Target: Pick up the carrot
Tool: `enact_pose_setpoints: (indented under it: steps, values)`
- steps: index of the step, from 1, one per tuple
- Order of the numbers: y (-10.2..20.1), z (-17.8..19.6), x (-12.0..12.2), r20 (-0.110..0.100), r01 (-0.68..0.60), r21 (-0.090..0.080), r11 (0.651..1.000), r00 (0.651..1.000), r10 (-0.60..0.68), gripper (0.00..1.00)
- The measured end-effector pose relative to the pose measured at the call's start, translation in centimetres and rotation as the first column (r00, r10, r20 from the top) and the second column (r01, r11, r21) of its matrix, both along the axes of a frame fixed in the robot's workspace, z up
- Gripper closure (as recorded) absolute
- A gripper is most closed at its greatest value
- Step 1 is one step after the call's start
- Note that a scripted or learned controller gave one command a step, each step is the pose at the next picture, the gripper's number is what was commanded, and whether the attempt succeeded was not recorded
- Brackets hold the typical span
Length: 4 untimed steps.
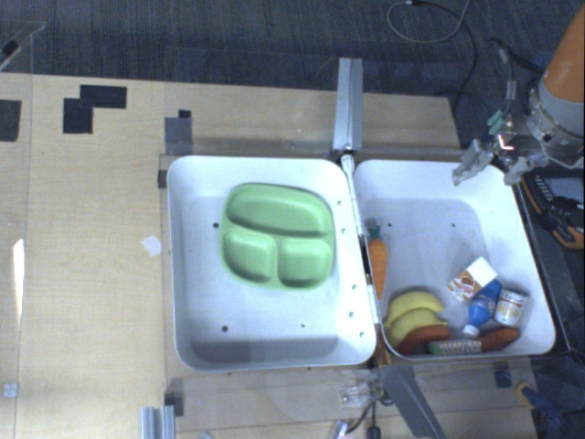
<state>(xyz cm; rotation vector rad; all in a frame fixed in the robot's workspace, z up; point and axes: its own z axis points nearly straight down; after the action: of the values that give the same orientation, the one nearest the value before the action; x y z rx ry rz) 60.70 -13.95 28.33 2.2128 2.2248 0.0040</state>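
Orange carrot [377, 262] against divider wall — bananas [413, 310] near | claw [492, 161] spread, holding nothing

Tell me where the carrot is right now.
The carrot lies in the right bin, tight against its left wall beside the divider, just above the bananas. The gripper hangs over that bin's far right corner.

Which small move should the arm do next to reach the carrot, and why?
Probably move the tool left and forward across the right bin. It sits near the bin's far right corner, while the carrot lies along the left wall, away from the other items.
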Motion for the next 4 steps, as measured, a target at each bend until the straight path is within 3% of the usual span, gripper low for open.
enact_pose_setpoints:
  steps: [1,2,3,4]
  values:
    - [5.5,-7.0,-0.9,-0.001,0.016,0.001,1.0,1.0,-0.016,0.0]
    - [11.8,-9.7,-2.1,0.001,-0.369,0.0,0.929,0.929,0.369,0.0]
    - [6.8,-4.6,-10.4,0.001,-0.667,-0.005,0.745,0.745,0.667,0.0]
    - [5.0,-19.3,-11.5,0.001,-0.92,-0.016,0.391,0.391,0.921,0.0]
